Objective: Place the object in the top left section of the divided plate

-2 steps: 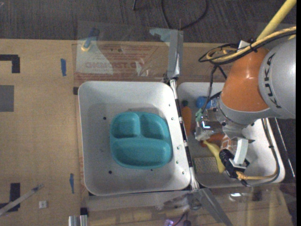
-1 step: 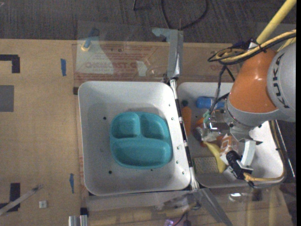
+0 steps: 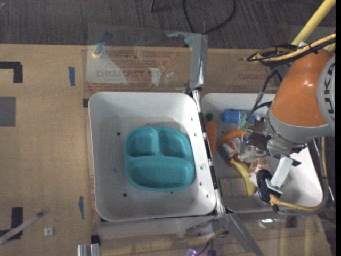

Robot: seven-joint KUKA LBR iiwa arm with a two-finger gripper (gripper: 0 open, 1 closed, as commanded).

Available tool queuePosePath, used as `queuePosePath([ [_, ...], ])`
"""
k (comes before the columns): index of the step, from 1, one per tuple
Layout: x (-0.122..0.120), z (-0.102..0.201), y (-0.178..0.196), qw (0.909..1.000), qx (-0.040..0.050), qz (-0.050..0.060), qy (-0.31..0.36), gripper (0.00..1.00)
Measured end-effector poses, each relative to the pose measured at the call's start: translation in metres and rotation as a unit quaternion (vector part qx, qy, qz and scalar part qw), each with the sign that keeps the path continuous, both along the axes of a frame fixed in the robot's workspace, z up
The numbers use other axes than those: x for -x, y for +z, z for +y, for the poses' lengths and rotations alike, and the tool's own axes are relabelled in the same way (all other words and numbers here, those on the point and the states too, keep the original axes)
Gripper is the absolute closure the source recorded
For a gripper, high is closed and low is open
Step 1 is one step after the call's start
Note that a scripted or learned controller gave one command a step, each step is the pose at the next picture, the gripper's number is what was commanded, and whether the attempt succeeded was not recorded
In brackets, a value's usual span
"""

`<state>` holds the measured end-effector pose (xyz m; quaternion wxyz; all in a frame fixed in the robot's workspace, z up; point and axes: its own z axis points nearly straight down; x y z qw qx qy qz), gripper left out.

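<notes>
Camera view: teal divided plate (image 3: 159, 158) sits in the middle of the left bin (image 3: 101, 159), all sections bare. Arm (image 3: 301, 97) reaches over the right bin (image 3: 314, 183). Gripper (image 3: 249, 148) is low among a clutter there: banana (image 3: 244, 175), orange carrot (image 3: 212, 135), blue bottle (image 3: 233, 116). Which object is the target: cannot tell. Grip state: cannot tell.

- You're looking at a robotics lab — a plywood bench (image 3: 48, 143) marked with blue tape (image 3: 71, 76).
- Loose black cable (image 3: 209, 7) lies on grey carpet (image 3: 80, 9) beyond the bench's far edge.
</notes>
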<state>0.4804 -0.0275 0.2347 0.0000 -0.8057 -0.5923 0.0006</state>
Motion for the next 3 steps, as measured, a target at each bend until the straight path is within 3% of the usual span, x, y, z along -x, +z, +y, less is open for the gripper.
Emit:
queuePosePath([
  [1,0.002,-0.009,-0.051,0.9983,-0.0008,0.001,0.058,1.0],
  [2,0.001,0.048,-0.04,0.9867,-0.0004,0.0,0.163,1.0],
  [3,-0.005,0.155,-0.128,0.9705,-0.0008,0.001,0.241,1.0],
])
